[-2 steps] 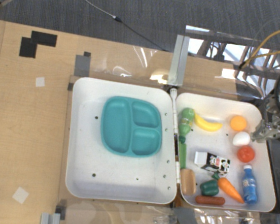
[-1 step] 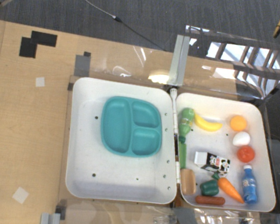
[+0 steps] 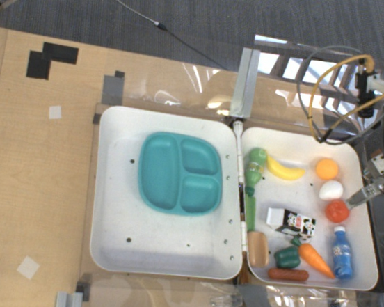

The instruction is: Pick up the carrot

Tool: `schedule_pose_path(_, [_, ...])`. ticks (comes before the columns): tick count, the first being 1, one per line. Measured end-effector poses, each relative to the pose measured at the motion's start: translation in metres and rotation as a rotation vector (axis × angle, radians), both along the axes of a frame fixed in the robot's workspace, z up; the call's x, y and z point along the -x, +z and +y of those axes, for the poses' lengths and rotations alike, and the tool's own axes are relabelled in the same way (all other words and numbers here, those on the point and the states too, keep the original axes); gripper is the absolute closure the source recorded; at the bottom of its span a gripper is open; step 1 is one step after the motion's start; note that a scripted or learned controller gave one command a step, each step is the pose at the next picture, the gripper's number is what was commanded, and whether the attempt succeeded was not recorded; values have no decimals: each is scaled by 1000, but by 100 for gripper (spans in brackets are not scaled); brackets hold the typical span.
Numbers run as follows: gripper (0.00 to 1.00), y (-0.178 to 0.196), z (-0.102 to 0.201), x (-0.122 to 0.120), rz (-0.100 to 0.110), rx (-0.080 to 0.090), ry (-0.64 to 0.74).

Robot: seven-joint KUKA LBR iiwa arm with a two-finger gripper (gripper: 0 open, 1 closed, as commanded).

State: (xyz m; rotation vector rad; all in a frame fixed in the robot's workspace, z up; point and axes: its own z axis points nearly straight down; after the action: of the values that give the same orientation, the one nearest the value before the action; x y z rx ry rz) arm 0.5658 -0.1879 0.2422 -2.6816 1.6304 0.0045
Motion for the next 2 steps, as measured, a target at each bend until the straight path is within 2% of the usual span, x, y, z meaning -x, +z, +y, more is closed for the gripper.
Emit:
schedule_pose_path(1, [0, 3, 0, -1, -4, 2, -1])
schedule_pose_path(2, [0, -132, 13, 22, 4, -1, -19])
